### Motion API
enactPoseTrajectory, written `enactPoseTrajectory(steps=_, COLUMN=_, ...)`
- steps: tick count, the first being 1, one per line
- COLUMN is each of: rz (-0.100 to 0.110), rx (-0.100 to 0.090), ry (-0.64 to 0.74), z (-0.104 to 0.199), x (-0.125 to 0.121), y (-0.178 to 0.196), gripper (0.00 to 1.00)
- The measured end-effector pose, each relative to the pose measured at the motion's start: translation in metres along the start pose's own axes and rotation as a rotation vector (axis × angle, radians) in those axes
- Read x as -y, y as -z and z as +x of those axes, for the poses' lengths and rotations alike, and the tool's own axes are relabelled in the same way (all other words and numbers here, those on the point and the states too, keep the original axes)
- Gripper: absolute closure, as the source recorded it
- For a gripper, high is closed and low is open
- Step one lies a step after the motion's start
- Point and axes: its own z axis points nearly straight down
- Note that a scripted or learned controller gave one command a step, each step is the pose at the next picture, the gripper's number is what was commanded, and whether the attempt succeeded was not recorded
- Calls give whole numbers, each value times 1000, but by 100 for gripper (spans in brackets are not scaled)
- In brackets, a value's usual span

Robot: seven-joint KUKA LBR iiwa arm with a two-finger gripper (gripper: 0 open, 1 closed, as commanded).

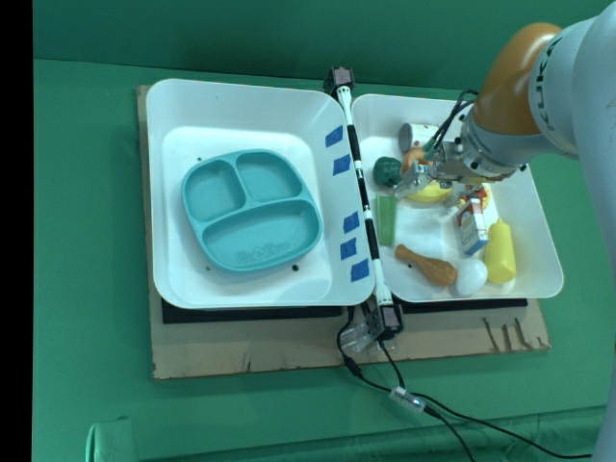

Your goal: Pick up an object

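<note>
Right bin crowded around gripper

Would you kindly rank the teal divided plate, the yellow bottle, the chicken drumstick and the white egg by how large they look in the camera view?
1. teal divided plate, by far the largest.
2. yellow bottle and chicken drumstick look about alike; I would not rank them.
3. white egg, the smallest.

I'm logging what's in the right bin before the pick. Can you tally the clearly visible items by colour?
Green: 2, a dark green round item and a light green stick
Yellow: 2, a bottle and an item under the end effector, partly hidden
Brown: 1, a drumstick
White: 1, an egg
Total: 6, not counting a few small items hidden beside the arm.
</note>
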Motion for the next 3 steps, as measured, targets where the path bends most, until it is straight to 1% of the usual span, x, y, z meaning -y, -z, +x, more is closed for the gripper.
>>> enactPoseTrajectory(steps=1, rz=-1, rx=2, ry=-1, z=8, x=-19, y=0, gripper=0)
enactPoseTrajectory(steps=3, rz=-8, rx=4, ry=-1, z=10, x=9, y=1, gripper=0)
